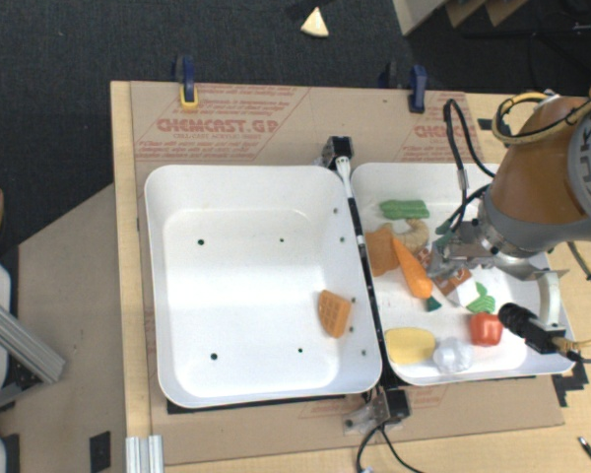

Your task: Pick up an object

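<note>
My gripper (pixel 441 261) is down in the right bin (pixel 532 363), reaching in from the right under the grey and orange wrist. It sits just right of an orange carrot (pixel 413 268) and a brown-orange block (pixel 380 249). A small reddish-brown piece (pixel 455 281) lies right under it, and I cannot tell if it touches. A green flat piece (pixel 404 208) and a beige lump (pixel 415 231) lie farther back. Toward the front are a red pepper with a green top (pixel 485 329), a yellow lemon (pixel 410 344) and a clear lump (pixel 450 357).
The left bin (pixel 177 264) holds one orange waffle-like piece (pixel 334 313) near its right wall. A black divider rail (pixel 356 230) runs between the bins. Blue clamps (pixel 186 72) hold the cardboard base at the back.
</note>
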{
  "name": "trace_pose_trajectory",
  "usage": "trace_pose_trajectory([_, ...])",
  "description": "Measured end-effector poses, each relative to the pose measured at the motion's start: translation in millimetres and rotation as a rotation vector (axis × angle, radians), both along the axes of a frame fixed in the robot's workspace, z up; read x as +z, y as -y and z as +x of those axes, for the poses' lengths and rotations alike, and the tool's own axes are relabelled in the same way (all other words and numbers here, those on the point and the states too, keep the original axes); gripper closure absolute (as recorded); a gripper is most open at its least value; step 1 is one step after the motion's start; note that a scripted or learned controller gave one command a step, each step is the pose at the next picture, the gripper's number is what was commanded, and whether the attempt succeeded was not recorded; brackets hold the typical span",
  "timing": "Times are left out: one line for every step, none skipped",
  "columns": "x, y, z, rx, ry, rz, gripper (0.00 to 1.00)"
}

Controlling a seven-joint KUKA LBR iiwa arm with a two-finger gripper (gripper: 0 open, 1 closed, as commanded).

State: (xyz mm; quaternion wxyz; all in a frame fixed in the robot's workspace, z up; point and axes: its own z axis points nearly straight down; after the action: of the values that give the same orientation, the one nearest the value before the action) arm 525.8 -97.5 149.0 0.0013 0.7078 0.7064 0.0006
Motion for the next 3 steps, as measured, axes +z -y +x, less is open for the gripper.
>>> trace_pose_trajectory([-67.0, -5.4, -48.8, 0.0, -0.006, 0.003, 1.0])
trace_pose_trajectory([43.0, -61.0, 51.3, 0.012, 0.016, 0.0, 1.0])
trace_pose_trajectory([136.8, -129.9, 66.5, 0.011, 0.011, 0.004, 1.0])
